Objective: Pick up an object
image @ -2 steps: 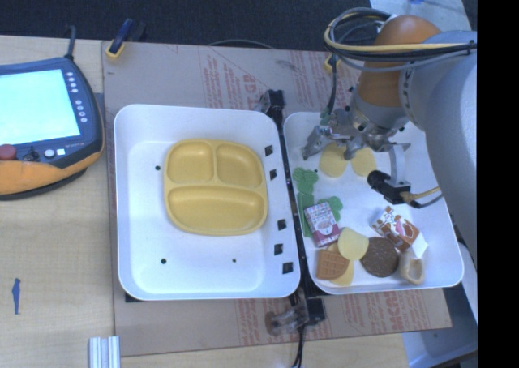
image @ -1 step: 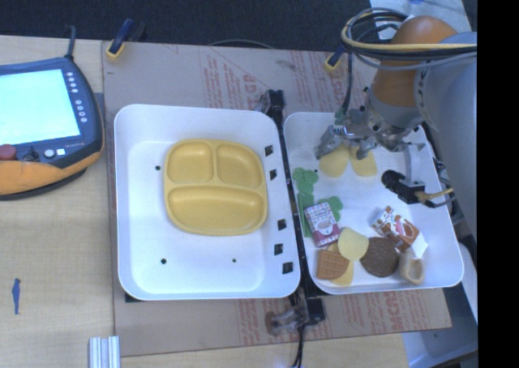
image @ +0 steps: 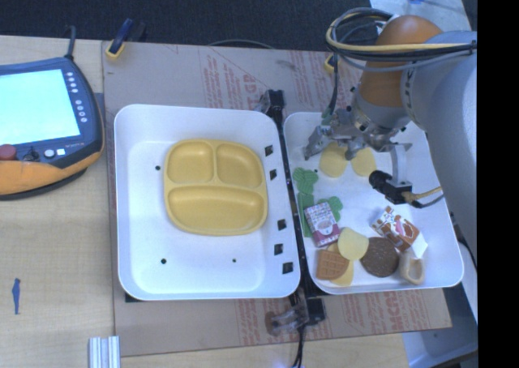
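Observation:
My gripper hangs over the far end of the right bin, below the orange band of the arm. Two pale yellow round pieces lie just under it, and whether it touches them I cannot tell. Nearer the front of this bin lie a green piece, a red and pink packet, a yellow disc, a tan waffle square, a brown cookie and a red and white packet.
The left bin holds a yellow divided tray. A teach pendant lies on the bench at far left. A black clip rail runs between the bins. A black cable part hangs beside the gripper.

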Controlling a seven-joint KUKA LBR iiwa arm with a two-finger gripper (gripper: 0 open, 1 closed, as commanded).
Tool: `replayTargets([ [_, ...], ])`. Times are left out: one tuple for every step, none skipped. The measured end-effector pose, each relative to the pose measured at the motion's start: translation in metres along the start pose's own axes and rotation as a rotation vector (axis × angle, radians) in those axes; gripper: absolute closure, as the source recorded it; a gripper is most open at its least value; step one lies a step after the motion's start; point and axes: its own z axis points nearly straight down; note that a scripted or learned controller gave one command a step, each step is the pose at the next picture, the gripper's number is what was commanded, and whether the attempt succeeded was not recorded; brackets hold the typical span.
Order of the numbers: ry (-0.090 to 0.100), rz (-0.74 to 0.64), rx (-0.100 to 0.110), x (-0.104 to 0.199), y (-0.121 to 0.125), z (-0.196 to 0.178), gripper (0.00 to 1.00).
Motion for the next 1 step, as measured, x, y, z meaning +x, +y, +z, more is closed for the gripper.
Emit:
replayTargets([
  [-0.001,0.004,-0.003,-0.0109,0.0001,-0.0003,0.0],
])
